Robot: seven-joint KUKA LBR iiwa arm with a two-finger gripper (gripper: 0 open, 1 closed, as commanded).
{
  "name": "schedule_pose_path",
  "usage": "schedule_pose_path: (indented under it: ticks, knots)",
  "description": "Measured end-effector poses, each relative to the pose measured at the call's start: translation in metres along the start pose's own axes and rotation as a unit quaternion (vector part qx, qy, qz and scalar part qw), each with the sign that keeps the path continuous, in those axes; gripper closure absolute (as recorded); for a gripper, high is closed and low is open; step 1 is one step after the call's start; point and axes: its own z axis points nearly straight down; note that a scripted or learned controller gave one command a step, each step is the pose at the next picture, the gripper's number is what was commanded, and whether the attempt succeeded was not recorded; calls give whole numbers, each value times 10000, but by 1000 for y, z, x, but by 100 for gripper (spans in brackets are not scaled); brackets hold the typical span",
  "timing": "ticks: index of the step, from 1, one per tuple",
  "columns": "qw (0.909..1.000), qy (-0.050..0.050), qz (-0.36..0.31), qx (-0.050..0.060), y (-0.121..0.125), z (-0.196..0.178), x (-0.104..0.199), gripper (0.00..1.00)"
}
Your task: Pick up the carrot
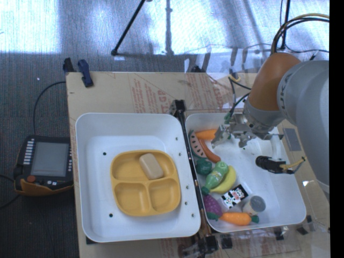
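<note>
While the grey arm with its orange band reaches in over the right-hand shallow white plastic bin (279, 195), its hand (231, 136) hovers near the bin's far left corner, the metal parts too small and cluttered to tell whether it is released or clenched. Nothing can be made out in its grasp. One small orange plastic carrot with a green leafy tip (237, 218) lies on its side at the bin's near edge, well apart from the hand, just beside a purple toy bunch of grapes (212, 204) and a grey round can (255, 203). Close under the hand rest other slim orange toy pieces (206, 135), so a mistaken pick looks the likeliest fault. Smooth, tapered and glossy, the carrot could also slip or roll from a pinch, and its crowding neighbours may get nudged. On the left-hand bin, a yellow divided plastic plate (129, 195) carries a tan rounded block (151, 166).
</note>
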Motion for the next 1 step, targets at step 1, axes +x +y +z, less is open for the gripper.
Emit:
schedule_pose_path:
  ticks: [1]
  knots:
    - [9961, -4, 887, -38, 0, 13, 38, 0]
